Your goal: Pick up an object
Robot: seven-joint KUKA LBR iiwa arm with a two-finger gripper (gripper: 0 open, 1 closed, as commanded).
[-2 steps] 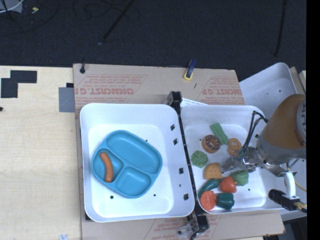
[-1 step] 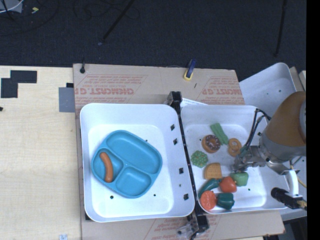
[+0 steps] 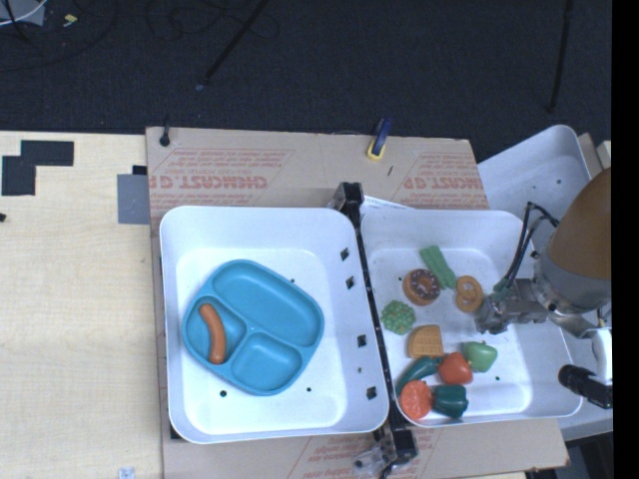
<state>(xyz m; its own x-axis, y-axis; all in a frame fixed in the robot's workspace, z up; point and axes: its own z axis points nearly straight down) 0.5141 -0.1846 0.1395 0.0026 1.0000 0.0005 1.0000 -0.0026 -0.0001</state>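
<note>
The right bin [image 3: 509,230] holds several toy foods: a light green stick [image 3: 436,265], a chocolate donut [image 3: 421,286], an orange ring-shaped pretzel [image 3: 468,293], a green broccoli [image 3: 398,316], a tan toast slice [image 3: 424,341], a light green pepper [image 3: 480,355], a red tomato [image 3: 455,368], a dark green cucumber [image 3: 416,371], an orange-red fruit [image 3: 415,399] and a dark green piece [image 3: 450,400]. My gripper [image 3: 492,315] reaches in from the right and hangs low in this bin, just right of the pretzel and above the light green pepper. Nothing is seen held in it.
The left bin [image 3: 190,233] contains a blue divided plate [image 3: 290,312] with an orange sausage [image 3: 213,331] in its left compartment. A black divider [image 3: 364,297] separates the bins. A blue and yellow clamp [image 3: 378,140] sits on the cardboard at the back.
</note>
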